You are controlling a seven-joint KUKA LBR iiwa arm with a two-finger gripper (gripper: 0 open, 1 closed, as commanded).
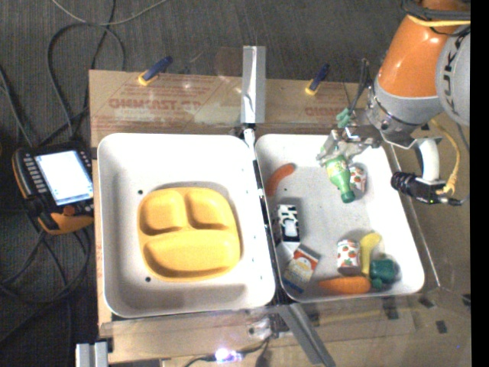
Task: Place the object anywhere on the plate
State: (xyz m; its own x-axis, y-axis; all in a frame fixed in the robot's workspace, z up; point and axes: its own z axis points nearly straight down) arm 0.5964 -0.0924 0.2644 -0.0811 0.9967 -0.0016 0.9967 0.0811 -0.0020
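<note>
Plate [189, 232] matt yellow plastic; bins [114, 205] smooth glossy white plastic

Single fixed camera, high above the counter [153, 102], angled down; both white bins [107, 205] framed whole, arm [416, 48] entering from right.

The gripper [341, 148] hangs over the far part of the right bin [412, 262], with a green bottle [341, 176] between its fingers. A yellow plate [189, 232] lies in the left bin [114, 228], well apart.
</note>
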